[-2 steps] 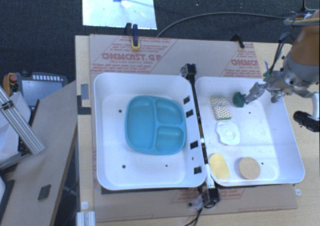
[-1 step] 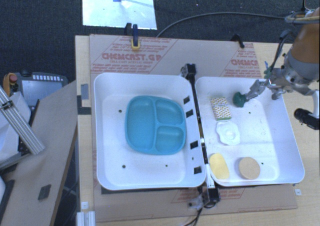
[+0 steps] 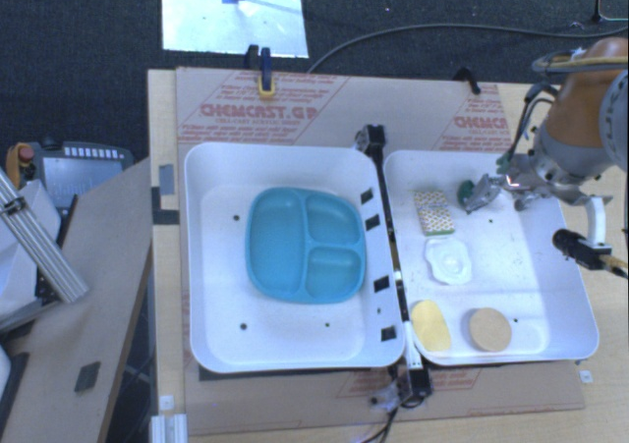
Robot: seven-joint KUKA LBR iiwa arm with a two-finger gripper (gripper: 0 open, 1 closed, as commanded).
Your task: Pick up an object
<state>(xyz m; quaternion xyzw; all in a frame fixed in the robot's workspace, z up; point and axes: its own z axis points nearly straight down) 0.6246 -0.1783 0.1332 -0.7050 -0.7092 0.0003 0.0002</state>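
You can't see most of the arm (image 3: 590,107), because the right edge cuts it off. The gripper (image 3: 479,193) hides part of a small green thing (image 3: 466,192), and its fingers are too small and blurry to tell apart

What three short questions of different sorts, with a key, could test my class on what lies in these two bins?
1. True or false: the blue divided plate lies in the right bin.
2. Which item sits nearest the gripper? A) tan round disc B) green item C) yellow item
3. Fill in: the speckled sponge lies just above the ____ fried-egg toy.

Key: 1 false, it lies in the left bin; 2 B; 3 white.
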